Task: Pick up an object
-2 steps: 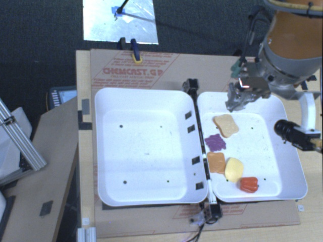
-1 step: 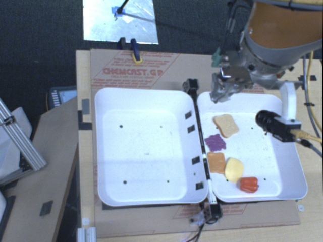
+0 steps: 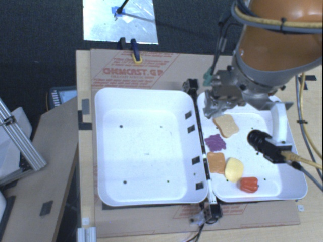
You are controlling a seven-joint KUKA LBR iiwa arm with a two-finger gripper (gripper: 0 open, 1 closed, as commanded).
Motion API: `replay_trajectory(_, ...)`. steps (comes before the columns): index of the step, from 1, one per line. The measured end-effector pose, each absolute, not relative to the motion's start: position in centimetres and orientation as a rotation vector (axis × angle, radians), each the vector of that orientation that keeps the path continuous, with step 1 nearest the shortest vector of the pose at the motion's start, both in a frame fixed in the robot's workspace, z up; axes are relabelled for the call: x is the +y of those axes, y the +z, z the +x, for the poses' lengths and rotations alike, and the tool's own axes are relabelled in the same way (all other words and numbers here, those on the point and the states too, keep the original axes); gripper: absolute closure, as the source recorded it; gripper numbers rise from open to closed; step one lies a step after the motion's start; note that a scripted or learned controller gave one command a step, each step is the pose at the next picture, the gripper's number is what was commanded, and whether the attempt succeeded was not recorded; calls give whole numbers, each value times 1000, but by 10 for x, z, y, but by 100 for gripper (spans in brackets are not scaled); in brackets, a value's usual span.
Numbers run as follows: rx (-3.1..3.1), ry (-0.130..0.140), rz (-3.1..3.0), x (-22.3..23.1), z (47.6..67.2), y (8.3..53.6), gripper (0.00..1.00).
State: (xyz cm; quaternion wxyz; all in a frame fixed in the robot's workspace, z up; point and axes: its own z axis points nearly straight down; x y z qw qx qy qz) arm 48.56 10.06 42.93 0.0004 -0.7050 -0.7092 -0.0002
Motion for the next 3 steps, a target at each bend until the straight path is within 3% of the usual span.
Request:
replay_trajectory(1, -2233, -16, -2216, 144, 487, 511, 100)
replay_trajectory(2, -2233, -10, -2211, 208, 490, 537, 100)
replay_trajectory(3, -2223, -4, -2222, 215, 534, 535, 100)
